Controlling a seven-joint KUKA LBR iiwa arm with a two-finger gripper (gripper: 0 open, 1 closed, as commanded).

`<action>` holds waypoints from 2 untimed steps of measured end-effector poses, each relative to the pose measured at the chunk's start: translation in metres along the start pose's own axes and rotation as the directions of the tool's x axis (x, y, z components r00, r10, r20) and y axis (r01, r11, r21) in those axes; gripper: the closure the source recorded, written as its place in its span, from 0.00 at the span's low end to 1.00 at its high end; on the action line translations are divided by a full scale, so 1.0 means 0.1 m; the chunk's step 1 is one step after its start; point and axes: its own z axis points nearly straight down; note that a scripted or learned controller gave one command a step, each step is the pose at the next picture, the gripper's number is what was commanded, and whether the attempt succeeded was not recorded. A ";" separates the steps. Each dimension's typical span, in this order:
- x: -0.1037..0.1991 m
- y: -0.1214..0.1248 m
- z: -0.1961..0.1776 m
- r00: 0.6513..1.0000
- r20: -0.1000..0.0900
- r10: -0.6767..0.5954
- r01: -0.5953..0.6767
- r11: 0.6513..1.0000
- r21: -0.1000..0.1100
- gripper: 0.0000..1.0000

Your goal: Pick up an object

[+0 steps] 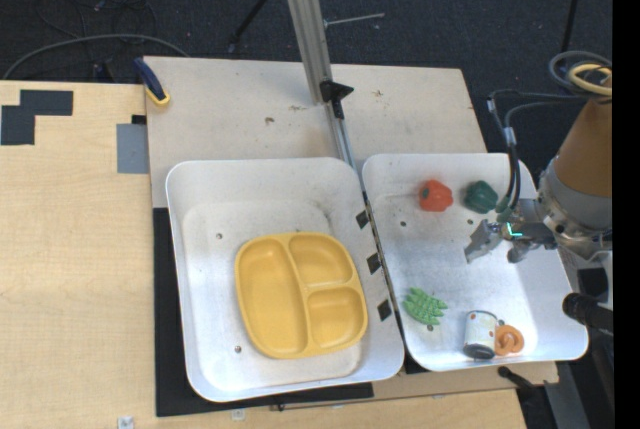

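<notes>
In the left white bin [200, 217] lies a yellow plastic plate with three compartments [300, 294], well apart from the arm and not what the next move turns on. In the right white bin [400, 187], reading left to right, a small green leafy toy [425, 306] lies near the front-left, a red-orange round toy like a tomato [435, 196] sits toward the back, a white and grey cylinder with an orange piece at its end [488, 334] rests at the front, and a dark green rounded toy [482, 195] sits just right of the red one. The gripper [487, 242] hangs over the bin's right middle, nothing visible between its fingers (whether they are spread or closed is too small to tell). The dark green toy looks nearest, just behind the gripper toward the bin's back edge; the cylinder lies farther off, toward the front.
</notes>
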 end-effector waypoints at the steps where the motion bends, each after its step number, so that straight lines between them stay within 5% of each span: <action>1: 0.00 0.00 -0.01 1.000 0.000 0.000 0.000 1.000 -0.002 0.00; 2: 0.07 0.08 0.54 1.000 -0.001 -0.001 0.001 1.000 0.004 0.00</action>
